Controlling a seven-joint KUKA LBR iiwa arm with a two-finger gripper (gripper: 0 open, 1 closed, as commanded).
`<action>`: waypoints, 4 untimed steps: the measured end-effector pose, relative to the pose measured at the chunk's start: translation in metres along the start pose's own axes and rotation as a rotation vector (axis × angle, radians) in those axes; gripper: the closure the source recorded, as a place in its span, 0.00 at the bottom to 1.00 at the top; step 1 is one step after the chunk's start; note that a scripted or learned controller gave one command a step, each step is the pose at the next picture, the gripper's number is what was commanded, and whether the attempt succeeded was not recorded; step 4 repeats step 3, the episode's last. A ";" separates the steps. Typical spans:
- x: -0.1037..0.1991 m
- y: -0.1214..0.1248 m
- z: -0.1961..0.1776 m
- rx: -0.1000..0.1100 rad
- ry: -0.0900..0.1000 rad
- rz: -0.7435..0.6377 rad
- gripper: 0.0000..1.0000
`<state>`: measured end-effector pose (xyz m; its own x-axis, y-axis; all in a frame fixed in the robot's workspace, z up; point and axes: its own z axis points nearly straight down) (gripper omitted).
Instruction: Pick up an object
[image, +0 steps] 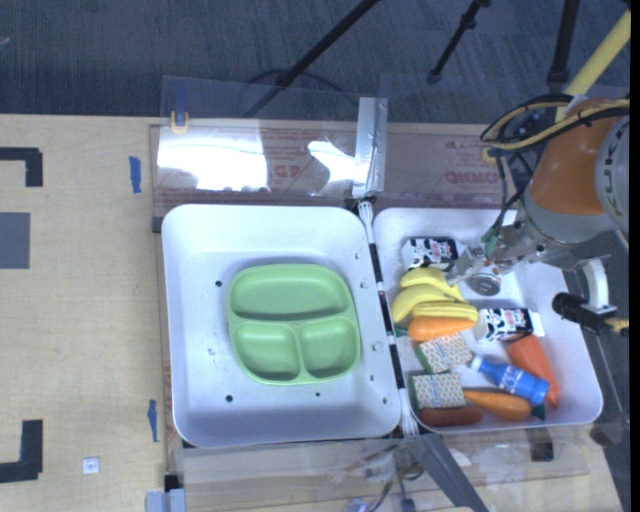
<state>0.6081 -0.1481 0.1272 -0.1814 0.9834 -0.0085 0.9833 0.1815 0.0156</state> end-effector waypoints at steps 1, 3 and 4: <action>-0.053 0.038 0.043 0.066 0.016 0.090 0.00; 0.041 0.043 -0.051 0.015 0.009 -0.008 1.00; 0.041 0.043 -0.051 0.015 0.009 -0.008 1.00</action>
